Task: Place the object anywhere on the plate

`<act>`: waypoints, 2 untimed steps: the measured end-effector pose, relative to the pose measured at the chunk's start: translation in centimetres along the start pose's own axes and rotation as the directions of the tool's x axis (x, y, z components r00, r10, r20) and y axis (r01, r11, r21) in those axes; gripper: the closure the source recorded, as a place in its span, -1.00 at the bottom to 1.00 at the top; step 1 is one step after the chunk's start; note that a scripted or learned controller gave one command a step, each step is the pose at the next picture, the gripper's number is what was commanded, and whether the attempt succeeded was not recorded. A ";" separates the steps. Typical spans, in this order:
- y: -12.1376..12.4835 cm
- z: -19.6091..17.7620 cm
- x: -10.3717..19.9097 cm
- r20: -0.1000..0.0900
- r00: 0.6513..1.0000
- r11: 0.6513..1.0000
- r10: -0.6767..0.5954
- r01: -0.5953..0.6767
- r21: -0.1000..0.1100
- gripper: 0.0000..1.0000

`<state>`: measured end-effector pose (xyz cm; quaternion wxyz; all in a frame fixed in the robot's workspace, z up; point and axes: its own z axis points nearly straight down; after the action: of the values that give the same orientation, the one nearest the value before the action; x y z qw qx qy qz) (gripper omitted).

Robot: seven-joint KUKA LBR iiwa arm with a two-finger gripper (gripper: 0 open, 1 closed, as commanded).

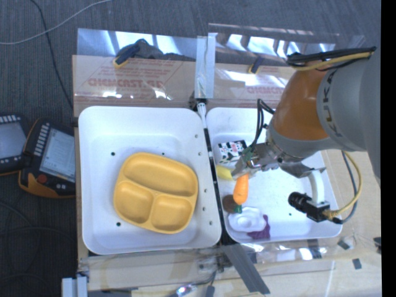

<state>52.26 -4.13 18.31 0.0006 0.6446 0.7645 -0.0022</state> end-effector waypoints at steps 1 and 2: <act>2.7 -2.8 6.4 -0.002 0.997 0.997 0.076 -0.076 0.001 1.00; 2.7 -2.8 6.4 -0.001 0.997 0.997 0.077 -0.077 0.000 -1.00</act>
<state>53.89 2.66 21.04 0.0001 0.6735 0.7392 -0.0018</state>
